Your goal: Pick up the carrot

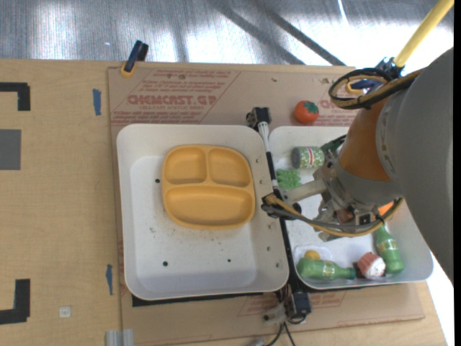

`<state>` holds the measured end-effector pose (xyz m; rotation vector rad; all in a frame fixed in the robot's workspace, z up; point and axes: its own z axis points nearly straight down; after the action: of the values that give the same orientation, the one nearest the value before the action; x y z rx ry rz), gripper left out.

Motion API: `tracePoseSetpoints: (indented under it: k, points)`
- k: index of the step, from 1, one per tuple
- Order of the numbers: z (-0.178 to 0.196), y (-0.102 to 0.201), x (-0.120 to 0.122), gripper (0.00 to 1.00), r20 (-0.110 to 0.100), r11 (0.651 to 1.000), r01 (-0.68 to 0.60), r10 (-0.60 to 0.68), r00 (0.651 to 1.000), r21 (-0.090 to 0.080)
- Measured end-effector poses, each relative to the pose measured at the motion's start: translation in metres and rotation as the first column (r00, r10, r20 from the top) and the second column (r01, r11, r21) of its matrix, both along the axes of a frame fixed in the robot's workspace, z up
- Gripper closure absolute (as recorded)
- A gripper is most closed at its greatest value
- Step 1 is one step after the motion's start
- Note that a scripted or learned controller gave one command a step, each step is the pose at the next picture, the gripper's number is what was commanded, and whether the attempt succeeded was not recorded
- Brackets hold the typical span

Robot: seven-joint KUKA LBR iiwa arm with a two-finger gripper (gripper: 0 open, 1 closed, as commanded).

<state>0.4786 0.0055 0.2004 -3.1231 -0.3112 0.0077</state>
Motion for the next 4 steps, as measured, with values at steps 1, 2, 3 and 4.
tracePoseSetpoints:
  k: [1, 2, 3, 4]
  points:
    - [0.018, -0.003, 0.001, 1.0, 0.005, 1.0, -0.012, 0.012, 1.0, -0.002]
    - [-0.016, -0.009, 0.0, 1.0, 0.0, 0.98, -0.198, 0.198, 0.98, 0.001]
    - [-0.016, -0.049, 0.0, 1.0, 0.003, 0.999, -0.039, 0.039, 0.999, -0.002]
    - [-0.016, -0.033, 0.001, 1.0, 0.005, 1.0, -0.003, 0.003, 1.0, -0.002]
